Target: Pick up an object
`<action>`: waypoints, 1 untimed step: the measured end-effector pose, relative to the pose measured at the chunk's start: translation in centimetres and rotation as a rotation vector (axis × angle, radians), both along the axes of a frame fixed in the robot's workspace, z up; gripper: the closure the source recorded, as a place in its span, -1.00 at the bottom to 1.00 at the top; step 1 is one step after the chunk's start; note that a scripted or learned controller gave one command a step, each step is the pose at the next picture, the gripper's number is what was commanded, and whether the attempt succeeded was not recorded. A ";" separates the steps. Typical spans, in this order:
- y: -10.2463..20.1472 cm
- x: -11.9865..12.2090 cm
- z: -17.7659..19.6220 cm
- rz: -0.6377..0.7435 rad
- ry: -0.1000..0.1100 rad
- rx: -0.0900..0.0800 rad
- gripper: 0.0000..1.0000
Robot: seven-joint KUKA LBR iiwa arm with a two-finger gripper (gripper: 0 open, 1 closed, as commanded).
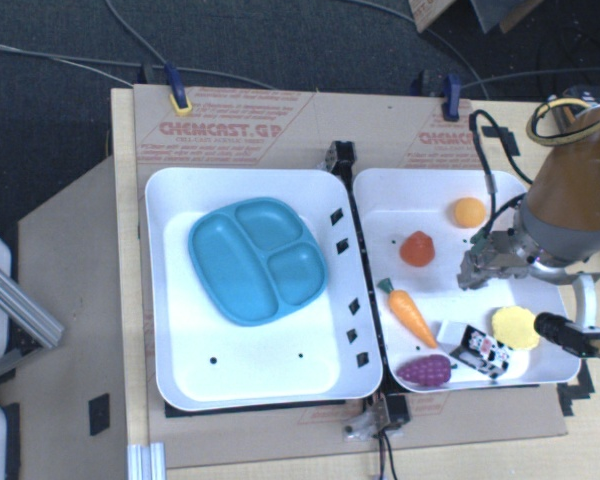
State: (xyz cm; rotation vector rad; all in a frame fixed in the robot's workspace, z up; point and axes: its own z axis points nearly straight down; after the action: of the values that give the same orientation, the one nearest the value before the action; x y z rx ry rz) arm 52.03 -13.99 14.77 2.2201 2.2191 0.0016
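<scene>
Grapes (423, 371) lie nearest in the right bin (380, 218), then a carrot (410, 314), a tomato (417, 249), an orange (468, 212). The gripper (483, 268) hovers beside the tomato, nothing visibly held; whether its fingers are open cannot be told. The round tomato could roll away from a misaligned descent.

a blue divided plate (258, 258) lies in the left bin (170, 348); the hand (477, 271) hovers in the right bin (400, 193) near a tomato (417, 249) and carrot (411, 315).
</scene>
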 end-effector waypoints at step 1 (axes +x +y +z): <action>0.2 1.0 5.8 0.003 -0.002 0.000 1.00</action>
State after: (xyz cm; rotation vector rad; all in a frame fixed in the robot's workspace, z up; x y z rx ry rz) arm 53.05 -13.79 20.56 2.2163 2.2209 0.0038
